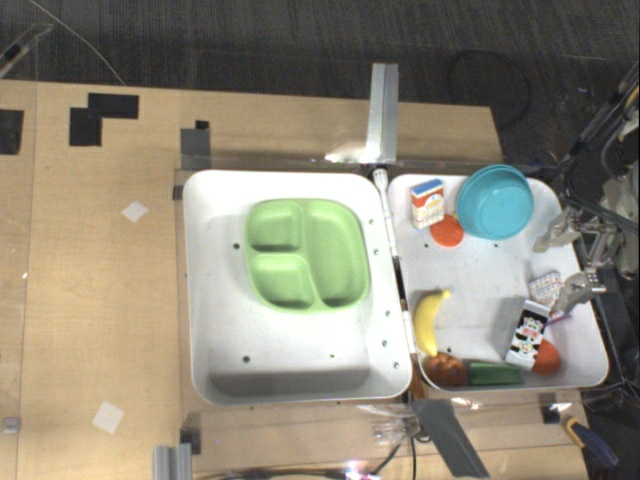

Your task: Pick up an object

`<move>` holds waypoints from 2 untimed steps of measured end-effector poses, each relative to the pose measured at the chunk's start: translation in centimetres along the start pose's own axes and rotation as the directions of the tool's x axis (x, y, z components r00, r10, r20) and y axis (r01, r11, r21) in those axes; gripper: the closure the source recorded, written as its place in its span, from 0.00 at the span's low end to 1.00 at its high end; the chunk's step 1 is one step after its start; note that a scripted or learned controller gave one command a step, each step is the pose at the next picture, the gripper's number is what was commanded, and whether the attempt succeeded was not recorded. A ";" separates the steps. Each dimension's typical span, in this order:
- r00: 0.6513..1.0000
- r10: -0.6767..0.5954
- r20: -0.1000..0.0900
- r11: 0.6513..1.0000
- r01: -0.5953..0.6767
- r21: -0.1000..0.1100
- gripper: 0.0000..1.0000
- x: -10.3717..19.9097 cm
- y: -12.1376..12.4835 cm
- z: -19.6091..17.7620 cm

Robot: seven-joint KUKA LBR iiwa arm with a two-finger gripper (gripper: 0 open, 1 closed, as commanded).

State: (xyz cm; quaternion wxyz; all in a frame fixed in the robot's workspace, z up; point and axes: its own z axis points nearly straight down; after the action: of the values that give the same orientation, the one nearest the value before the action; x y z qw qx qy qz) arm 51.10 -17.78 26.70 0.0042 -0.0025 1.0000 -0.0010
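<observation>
Wooden table (100, 298) with two white bins side by side, seen from above. At the far right rim of the right bin (600, 368) your fingers (580, 290) look spread apart, with nothing between them. Just beside the lower one lies a small patterned packet (545, 287), the nearest thing to pick. Near it stands a black-and-white carton (527, 336), touching a red ball (547, 359), with a green cucumber (495, 374) beside them. Further off are a banana (429, 318) and a blue bowl (495, 201). A green divided plate (305, 253) sits in the left bin (215, 368).

Risks as I judge them: the packet lies flat and thin, so your fingers may close over it and come up bare. So close to the bin wall, one finger may strike the rim. A descent slightly off could tip the carton.
</observation>
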 end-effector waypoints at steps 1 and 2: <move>0.998 -0.065 -0.007 0.998 0.065 -0.002 0.00 1.0 -2.3 8.3; 0.991 -0.130 0.025 0.991 0.130 0.014 0.00 0.5 -2.8 14.4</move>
State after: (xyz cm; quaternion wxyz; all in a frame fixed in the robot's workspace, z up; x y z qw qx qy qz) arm 50.71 -20.65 12.30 0.0173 -0.0676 0.9975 -0.0073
